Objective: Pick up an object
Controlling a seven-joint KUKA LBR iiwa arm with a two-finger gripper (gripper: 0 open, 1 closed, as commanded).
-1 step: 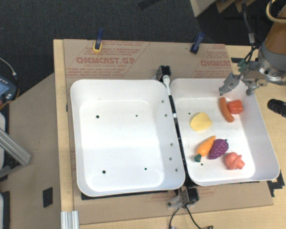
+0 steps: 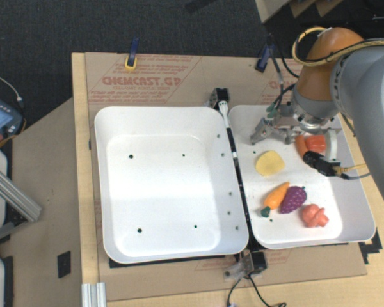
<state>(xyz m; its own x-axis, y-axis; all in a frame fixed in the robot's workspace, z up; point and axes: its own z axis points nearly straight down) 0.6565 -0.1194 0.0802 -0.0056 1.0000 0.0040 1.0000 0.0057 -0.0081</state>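
Camera view: arm (image 2: 365,88) is reaching in from the right, and the gripper (image 2: 272,130) is hanging over the far end of the right bin (image 2: 349,190), close to the divider with the left bin (image 2: 160,190). Can't tell how far open it is from this angle, and I'm seeing nothing held in it.

All candidates are sitting in the right bin:
- yellow disc (image 2: 269,163), just in front of the gripper, apart from everything else
- orange piece (image 2: 313,142), right beside the gripper, partly hidden under the wrist
- carrot (image 2: 276,197) and grapes (image 2: 293,199), touching or nearly so, mid-bin
- red piece (image 2: 314,215), just beside the grapes, near end

Judging step: positioning before descent, no grasp yet. The task is barely started.

Doing it well, my take:
- Going for the yellow disc looks cleanest. It's nearest and isolated, so there are no neighbours to bump.
- It's looking flat and low, so the gripper is going to need to go right down to the bin floor and centre over it, or it'll skate off.
- The orange piece is riskier. It's too close under the wrist to judge its shape.
- I'm avoiding the carrot/grapes pair, since closing on one is likely nudging the other.
- Watch the divider wall on the approach, as the gripper is working close to it.
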